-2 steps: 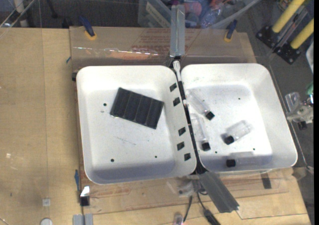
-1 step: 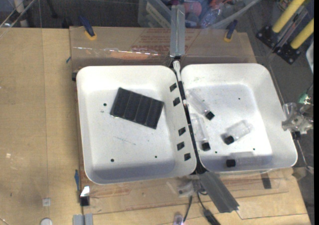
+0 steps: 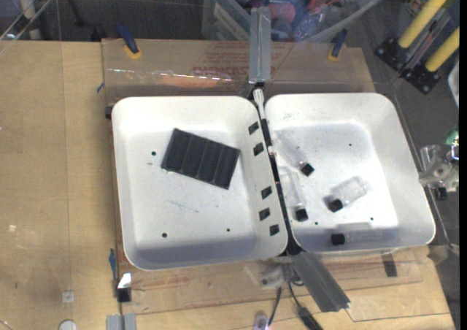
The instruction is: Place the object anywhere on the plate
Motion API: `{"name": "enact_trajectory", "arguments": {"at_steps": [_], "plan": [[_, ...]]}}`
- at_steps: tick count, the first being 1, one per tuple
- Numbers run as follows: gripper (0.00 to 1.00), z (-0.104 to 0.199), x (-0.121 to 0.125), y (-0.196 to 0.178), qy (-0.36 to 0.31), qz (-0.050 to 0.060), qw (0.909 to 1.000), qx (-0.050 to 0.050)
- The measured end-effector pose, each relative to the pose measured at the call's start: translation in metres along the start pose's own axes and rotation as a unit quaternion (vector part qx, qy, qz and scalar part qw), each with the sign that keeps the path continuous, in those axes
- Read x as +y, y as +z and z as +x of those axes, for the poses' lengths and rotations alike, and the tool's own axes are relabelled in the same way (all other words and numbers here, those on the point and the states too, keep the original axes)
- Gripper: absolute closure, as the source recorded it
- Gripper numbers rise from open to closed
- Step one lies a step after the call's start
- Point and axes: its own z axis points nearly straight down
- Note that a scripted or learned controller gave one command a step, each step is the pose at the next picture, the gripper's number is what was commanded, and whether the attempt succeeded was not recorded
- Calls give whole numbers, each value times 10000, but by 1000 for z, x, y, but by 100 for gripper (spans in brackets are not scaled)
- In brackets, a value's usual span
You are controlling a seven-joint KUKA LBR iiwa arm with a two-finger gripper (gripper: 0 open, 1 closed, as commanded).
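We see the claw (image 3: 440, 168) at the right bin's (image 3: 379, 113) outer edge; we cannot tell its grip. The clear object (image 3: 347, 193) lies in that bin, near the claw. The dark plate (image 3: 200, 158) lies far past it.

The gripper (image 3: 440, 168) hangs off the right bin's (image 3: 379, 113) outer rim. Just inward of it, three clear bottles (image 3: 348, 193) lie scattered — the nearest close by, two against the divider (image 3: 264, 168). Beyond the divider, the dark plate (image 3: 201, 158) sits in the left bin (image 3: 146, 212) — bare floor all round it.
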Motion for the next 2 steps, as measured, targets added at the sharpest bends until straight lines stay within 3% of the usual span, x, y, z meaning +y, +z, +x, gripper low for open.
{"name": "enact_trajectory", "arguments": {"at_steps": [1,2], "plan": [[100,1,-1,26,885,32,9961,12],[100,2,0,10,397,1,9992,-2]]}}
